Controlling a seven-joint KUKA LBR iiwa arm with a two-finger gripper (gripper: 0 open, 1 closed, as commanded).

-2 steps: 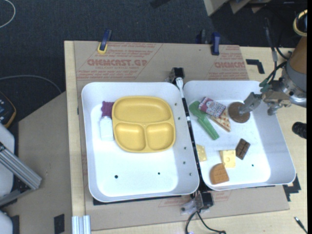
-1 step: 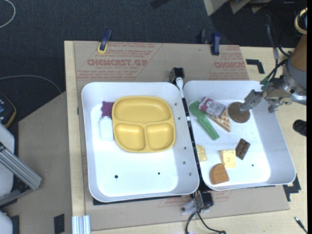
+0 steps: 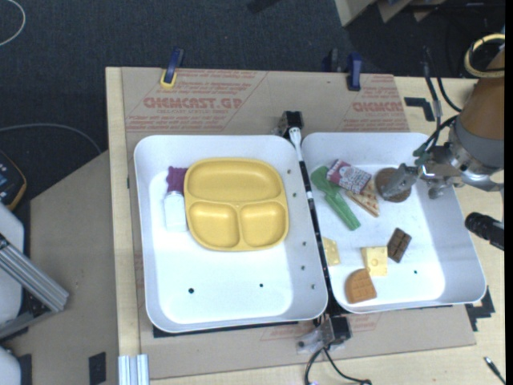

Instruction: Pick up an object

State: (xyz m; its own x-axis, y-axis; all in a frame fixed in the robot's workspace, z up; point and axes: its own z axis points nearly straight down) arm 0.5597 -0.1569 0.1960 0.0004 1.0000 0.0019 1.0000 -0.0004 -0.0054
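The right bin (image 3: pixel 449 283) holds several small toy foods. A round grey-brown piece (image 3: pixel 393 184) lies near its back, with my gripper (image 3: pixel 427 175) right beside it on the right, low over the bin. Whether the gripper touches that piece is unclear. To the left lie a green stick (image 3: pixel 340 200), a pink and white packet (image 3: pixel 350 176) and a tan wedge (image 3: pixel 367 204). Toward the front are a dark brown block (image 3: pixel 398 245), a yellow block (image 3: pixel 374 261), a small yellow piece (image 3: pixel 330 252) and an orange-brown cookie (image 3: pixel 361 285).
The left bin (image 3: pixel 224 295) holds a yellow divided plate (image 3: pixel 236 203), with a purple item (image 3: pixel 175 178) and a white bottle (image 3: pixel 173 212) at its left side. The arm (image 3: pixel 481 127) comes in over the right bin's far right edge. A black part (image 3: pixel 487 228) juts in at the right.
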